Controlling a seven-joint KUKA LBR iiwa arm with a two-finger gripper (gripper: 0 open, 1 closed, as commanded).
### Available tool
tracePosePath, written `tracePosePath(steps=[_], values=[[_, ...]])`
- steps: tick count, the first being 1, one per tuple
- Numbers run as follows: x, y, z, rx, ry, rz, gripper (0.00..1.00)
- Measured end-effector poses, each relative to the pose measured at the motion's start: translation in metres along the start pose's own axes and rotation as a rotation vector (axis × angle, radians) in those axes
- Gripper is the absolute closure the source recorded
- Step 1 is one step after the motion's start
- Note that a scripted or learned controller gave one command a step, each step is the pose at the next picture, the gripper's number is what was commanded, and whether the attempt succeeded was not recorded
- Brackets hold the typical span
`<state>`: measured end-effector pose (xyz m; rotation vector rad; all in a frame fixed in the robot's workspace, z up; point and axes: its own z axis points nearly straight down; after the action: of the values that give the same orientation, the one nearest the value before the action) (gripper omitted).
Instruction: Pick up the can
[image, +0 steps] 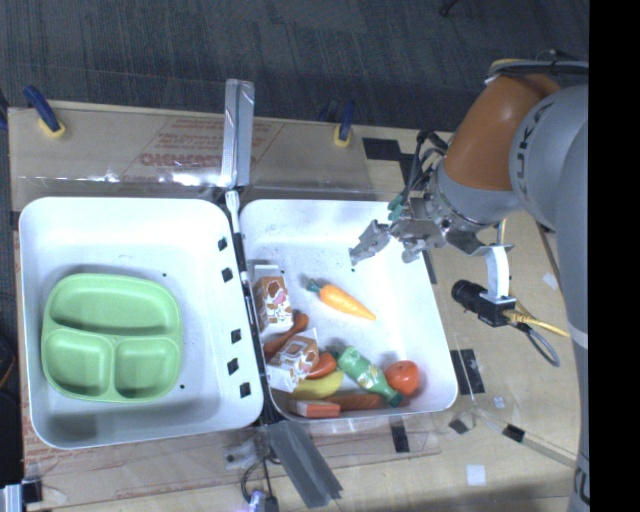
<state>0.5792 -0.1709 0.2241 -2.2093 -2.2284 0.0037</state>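
Below-left of tool (385, 242), can (272, 299) (well apart)

We see the can (271, 301) lying on its side in the right bin (420, 300), close against that bin's left wall. Its label is white with red and brown print. It sits just above a sausage (285, 335) and left of the carrot (340, 299).

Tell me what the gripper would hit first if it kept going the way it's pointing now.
The gripper points leftward and down over the right white bin. Going straight on, it would probably reach bare bin floor first, with the small printed can lying against the left wall beyond. Depth is hard to judge from a single slanted view.
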Motion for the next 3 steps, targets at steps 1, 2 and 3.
tracePosePath(steps=[1, 2, 3], values=[[-0.021, -0.040, 0.130, 0.000, 0.000, 0.039, 0.00], [0.016, 0.049, 0.132, -0.001, 0.001, 0.620, 0.00], [0.019, 0.049, 0.123, 0.005, 0.002, 0.609, 1.00]])
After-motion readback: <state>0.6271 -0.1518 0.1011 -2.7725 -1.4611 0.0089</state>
